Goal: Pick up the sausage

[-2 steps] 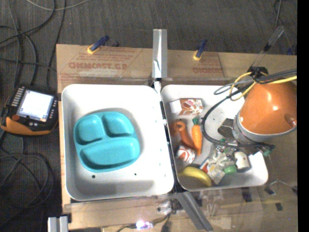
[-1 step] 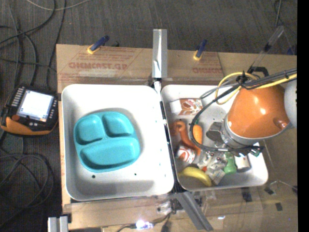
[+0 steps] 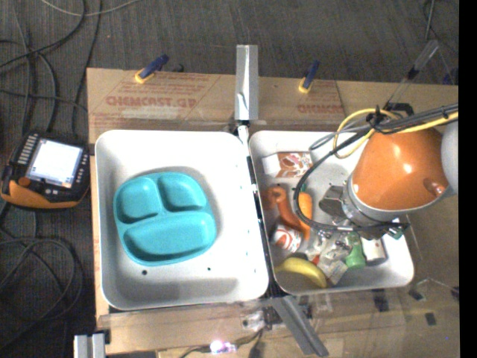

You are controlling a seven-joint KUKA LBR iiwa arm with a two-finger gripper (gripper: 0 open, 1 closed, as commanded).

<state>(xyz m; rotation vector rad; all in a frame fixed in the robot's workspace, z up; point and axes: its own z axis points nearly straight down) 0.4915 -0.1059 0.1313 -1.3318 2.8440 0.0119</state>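
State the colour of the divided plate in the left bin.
Turquoise blue; the plate shows clearly in the camera view, lying inside the white left bin.

Look at the left bin (image 3: 104, 200) and you find a turquoise divided plate (image 3: 165, 217) lying flat near its middle, three compartments facing up. In the right bin (image 3: 406, 271), a yellow banana (image 3: 302, 271) lies by the near wall, with a red-and-white round item (image 3: 287, 237) just beyond it and a small printed packet (image 3: 292, 162) up at the far wall. A green piece (image 3: 355, 257) sits among the clutter right of the banana. Off the bench to your left, a handheld pendant (image 3: 48, 170) rests on the floor, screen lit, among black cables (image 3: 30, 58). Two clamps (image 3: 151, 68) grip the cardboard's far edge.
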